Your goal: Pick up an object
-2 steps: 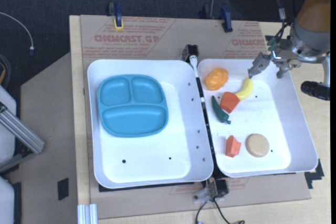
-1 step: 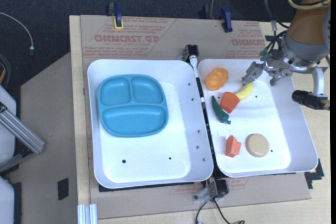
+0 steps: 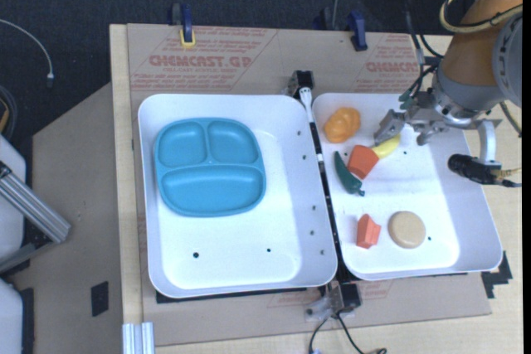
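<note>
1. Yellow piece (image 3: 387, 147): a small yellow object in the upper middle of the right bin (image 3: 465, 215), lying just beside the upper right corner of the orange-red block (image 3: 362, 161). It is the object nearest the tool and is judged to be the one being tried for.
2. Gripper (image 3: 411, 128): hangs low over the right bin, just above and to the right of the yellow piece. Two grey fingers (image 3: 388, 127) splay apart, so the tool stands open; nothing lies between them, and it has hold of nothing.
3. Neighbours: the orange-red block touches or nearly touches the yellow piece; a dark green piece (image 3: 348, 176) lies along the block's lower left side. An orange lump (image 3: 342, 124) sits nearer the bin's top left corner, apart from the group.
4. Farther objects: a small red block (image 3: 367, 230) and a tan disc (image 3: 407, 230) lie side by side near the bin's lower edge, well apart from the gripper.
5. Left bin (image 3: 286, 178): holds a blue divided tray (image 3: 211, 166); it plays no part in this step.
6. Step in hand (judgement): approach and descent, with the grasp not yet made.
7. Doing it well (judgement): centre the fingers over the yellow piece so that one finger comes down in the bare space on its right and the other clears the orange-red block; descend fully before closing, since the piece is small and low; lift straight up, so the block is not dragged along.
</note>
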Motion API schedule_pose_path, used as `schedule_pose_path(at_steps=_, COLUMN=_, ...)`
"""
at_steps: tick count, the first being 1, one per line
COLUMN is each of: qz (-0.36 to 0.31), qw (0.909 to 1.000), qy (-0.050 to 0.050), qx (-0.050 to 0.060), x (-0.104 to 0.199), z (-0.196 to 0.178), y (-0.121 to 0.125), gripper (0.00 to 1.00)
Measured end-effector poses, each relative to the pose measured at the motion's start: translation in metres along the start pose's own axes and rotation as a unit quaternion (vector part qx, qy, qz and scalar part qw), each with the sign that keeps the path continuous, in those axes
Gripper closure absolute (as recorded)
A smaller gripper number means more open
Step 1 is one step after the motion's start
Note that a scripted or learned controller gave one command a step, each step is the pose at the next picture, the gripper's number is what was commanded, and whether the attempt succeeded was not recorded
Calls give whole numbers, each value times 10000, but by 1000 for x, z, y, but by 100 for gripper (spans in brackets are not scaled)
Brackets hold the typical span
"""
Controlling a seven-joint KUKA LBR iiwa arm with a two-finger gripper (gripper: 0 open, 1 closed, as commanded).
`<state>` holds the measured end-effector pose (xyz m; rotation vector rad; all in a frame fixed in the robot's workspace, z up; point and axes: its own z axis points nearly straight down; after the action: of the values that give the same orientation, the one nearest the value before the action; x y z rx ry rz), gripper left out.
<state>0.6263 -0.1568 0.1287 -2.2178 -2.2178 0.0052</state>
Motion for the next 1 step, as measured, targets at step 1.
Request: schedule_pose_path(at_steps=1, qz=0, qw=10000, qy=-12, qx=-40, x=0, z=-14, y=2, gripper=100)
